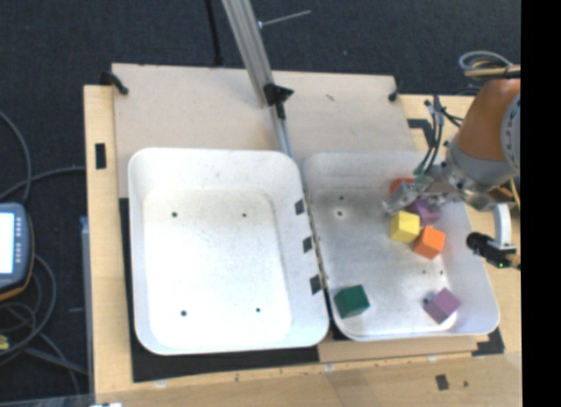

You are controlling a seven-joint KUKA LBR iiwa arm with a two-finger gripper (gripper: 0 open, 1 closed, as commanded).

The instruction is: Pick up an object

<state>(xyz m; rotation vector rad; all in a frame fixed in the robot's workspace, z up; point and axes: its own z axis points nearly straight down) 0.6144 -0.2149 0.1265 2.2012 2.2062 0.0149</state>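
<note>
Jaws apart or together, I can't tell from where I stand, the wrist hides them; going from the left, the left bin [219, 260] sits just beside the right bin [364, 247], their rims touching along the middle; in the right bin a green cube [351, 300] lies alone near the front left corner, well apart from the rest; further along, a small red piece [401, 187] sits at the back, with a yellow cube [405, 225] just in front of it, a small purple block [428, 212] tucked beside the yellow one, and an orange cube [429, 242] touching or nearly touching both; a second purple cube [441, 304] lies by itself near the front right; the gripper [421, 195] hangs low over the back of that tight cluster, between the red piece and the small purple block, on the grey and orange arm [486, 133] coming in from the right; I see nothing held, so I'd judge the pick not yet made; the worry is the crowding; with the pieces packed so close, a closing grip could catch two at once, or land on a cube's edge and shove it aside, and the neighbours might skid towards the bin wall; a tilted piece could also slip out on the lift.
</note>
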